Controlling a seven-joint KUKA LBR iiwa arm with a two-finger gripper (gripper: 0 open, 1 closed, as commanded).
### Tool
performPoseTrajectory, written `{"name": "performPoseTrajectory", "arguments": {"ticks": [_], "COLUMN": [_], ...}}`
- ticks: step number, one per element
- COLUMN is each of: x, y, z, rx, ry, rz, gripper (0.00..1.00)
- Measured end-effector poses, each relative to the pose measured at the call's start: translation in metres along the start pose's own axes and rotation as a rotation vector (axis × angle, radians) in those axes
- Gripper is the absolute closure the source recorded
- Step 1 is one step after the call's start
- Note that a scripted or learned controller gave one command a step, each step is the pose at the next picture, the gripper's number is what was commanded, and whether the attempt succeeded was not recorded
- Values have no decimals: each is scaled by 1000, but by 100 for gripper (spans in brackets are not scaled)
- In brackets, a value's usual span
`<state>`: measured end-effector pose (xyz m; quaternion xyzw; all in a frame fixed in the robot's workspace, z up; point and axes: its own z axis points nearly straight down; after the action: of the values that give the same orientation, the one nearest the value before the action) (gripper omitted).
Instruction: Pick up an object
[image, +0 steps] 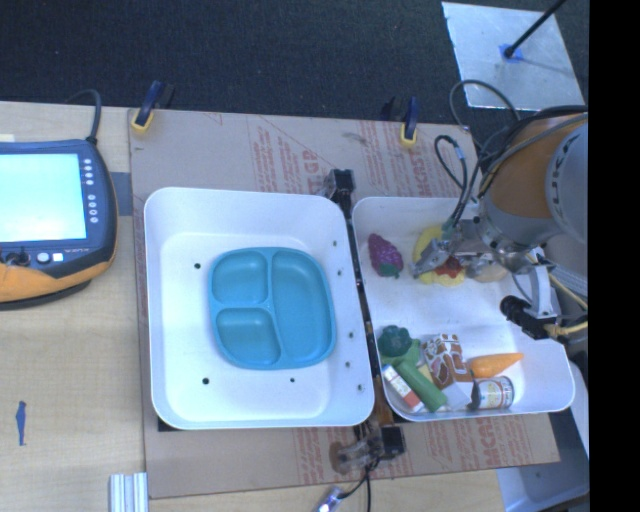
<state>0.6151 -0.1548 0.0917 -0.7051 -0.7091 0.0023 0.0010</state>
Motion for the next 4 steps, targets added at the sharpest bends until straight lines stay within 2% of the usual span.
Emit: {"name": "performPoseTrajectory", "arguments": {"ticks": [1, 2, 3, 4], "x": [19, 56, 19, 7], "y": [36, 42, 41, 30], "z": [-1, -2, -1, 0], "rx": [-3, -5, -4, -1], "ry": [2, -6, 1, 3], "rz": [1, 2, 4, 4], "gripper": [0, 0, 0, 0]}}
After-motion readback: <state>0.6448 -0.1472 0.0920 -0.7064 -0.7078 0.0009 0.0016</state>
